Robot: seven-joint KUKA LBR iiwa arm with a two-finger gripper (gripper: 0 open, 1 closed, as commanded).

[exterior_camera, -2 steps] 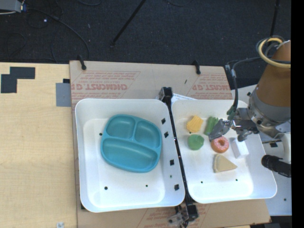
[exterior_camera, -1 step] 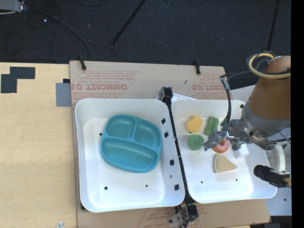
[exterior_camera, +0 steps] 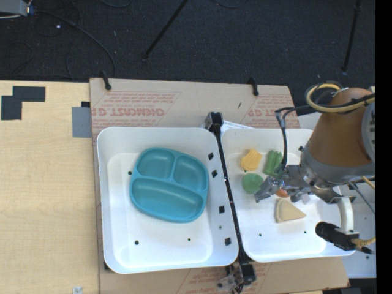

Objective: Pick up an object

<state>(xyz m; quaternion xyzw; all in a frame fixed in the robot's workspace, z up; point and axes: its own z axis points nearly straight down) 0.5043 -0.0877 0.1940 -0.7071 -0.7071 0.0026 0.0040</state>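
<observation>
Dark carpet backs the bench (exterior_camera: 43, 188). Left bin (exterior_camera: 116, 237) holds a teal divided plate (exterior_camera: 169, 184). In the right bin (exterior_camera: 294, 244), the end effector (exterior_camera: 274, 187), grip unclear, hovers by a green ball (exterior_camera: 250, 182), corn (exterior_camera: 250, 160), green pepper (exterior_camera: 272, 162) and tan wedge (exterior_camera: 287, 212).

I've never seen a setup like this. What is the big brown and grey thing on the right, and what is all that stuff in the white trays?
One camera looks down from above the bench. The bulky shape is a robot arm reaching in from the right; its gripper is low over the right bin. Around it lie toy foods: a yellow corn piece, a green pod, a round green piece and a tan wedge. The left bin holds a blue divided plate. I cannot tell whether anything is grasped.
</observation>
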